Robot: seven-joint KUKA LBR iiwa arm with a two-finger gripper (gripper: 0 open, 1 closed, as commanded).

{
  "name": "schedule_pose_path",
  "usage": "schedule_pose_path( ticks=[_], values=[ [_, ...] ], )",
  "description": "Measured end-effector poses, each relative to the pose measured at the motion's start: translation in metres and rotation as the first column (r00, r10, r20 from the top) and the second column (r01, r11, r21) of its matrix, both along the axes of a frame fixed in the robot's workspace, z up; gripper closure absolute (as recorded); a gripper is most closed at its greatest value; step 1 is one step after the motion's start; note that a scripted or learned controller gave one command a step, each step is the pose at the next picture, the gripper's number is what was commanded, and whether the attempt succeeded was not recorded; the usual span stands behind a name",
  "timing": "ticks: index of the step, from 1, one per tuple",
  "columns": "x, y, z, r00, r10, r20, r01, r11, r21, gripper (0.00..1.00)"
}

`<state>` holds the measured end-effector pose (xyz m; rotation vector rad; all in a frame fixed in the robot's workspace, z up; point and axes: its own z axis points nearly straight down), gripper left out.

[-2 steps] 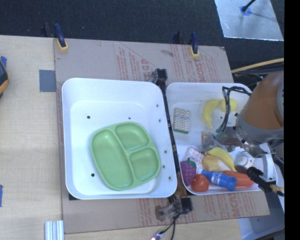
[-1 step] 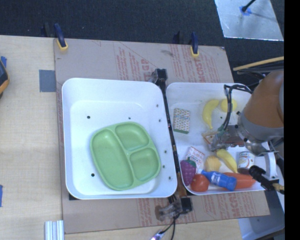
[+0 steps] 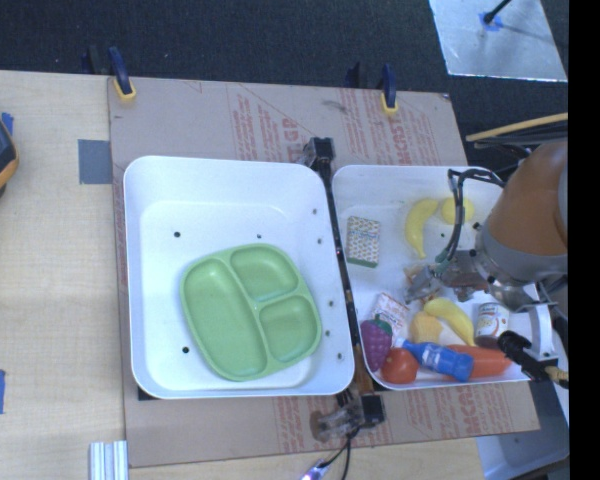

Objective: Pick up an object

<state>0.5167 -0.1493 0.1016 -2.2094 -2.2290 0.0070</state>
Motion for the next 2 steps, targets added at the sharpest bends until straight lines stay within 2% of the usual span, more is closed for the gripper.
schedule_pose_path(
  ticks=[1, 2],
  values=[
    [0.034, 0.033, -0.01, 1.0, -0.002, 0.003, 0.002, 1.0, 0.001, 0.0],
    [0.034, 0.032, 0.0, 1.0, 0.0, 0.001, 0.0, 1.0, 0.0, 1.0]
  ],
)
